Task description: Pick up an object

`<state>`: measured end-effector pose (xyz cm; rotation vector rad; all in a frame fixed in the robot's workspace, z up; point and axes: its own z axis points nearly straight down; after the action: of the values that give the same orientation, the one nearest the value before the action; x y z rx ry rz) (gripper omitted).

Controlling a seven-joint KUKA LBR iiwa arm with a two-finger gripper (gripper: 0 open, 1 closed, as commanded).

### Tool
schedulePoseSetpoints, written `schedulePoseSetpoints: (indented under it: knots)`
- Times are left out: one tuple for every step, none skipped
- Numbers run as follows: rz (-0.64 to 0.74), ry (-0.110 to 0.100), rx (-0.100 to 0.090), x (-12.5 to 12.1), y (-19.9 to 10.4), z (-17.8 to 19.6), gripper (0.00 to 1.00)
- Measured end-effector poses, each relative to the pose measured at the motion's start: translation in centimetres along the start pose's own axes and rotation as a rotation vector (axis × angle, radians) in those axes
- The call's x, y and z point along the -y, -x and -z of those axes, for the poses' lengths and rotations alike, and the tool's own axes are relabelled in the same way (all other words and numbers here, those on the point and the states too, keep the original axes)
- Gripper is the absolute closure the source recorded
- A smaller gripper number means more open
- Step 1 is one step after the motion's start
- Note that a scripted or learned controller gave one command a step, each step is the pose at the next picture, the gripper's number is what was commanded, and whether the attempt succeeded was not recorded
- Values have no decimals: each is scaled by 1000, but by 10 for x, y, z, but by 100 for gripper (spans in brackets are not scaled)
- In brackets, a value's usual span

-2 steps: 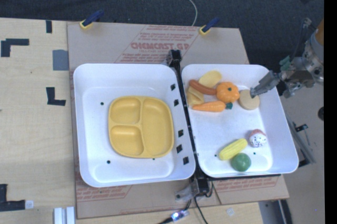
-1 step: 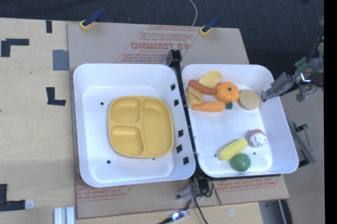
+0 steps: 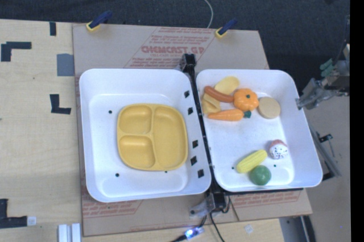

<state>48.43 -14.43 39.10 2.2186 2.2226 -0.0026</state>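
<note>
Orange pumpkin (image 3: 246,99) sits jammed against the carrot (image 3: 226,116) and sausage (image 3: 219,94) in the right bin (image 3: 301,138); you risk a multi-grab there. Gripper (image 3: 314,93) at bin's edge, opening can't be told.

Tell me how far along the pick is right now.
Nothing looks picked yet: the carrot, pumpkin, corn and green ball all lie in the right bin. The gripper sits at that bin's right edge, holding nothing visible. The reach, grasp and lift all remain.
</note>
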Motion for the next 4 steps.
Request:
schedulePoseSetpoints:
  knots:
    - [7, 8, -2, -7, -77, 81, 100]
    - [3, -14, -3, 2, -123, -35, 100]
    - [3, 9, -3, 0, -160, 57, 100]
    - [7, 7, -4, 0, -220, 124, 100]
